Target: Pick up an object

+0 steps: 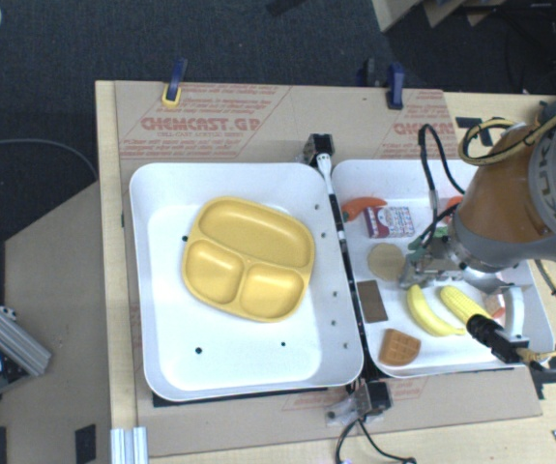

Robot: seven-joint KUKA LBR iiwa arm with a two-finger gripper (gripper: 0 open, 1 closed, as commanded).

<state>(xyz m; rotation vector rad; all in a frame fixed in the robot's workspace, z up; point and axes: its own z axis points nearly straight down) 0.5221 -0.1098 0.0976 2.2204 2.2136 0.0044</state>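
The jaws (423, 271) hang low in the right bin (539, 303), just beside the banana (430, 312); how far open they stand I cannot tell. Crowding is the risk (corn (459, 304) touches the banana), so closing could nudge both away or catch neither.

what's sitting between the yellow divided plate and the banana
In the camera view, between the yellow divided plate and the banana lie the bins' adjoining white walls, then a small brown rectangular block.
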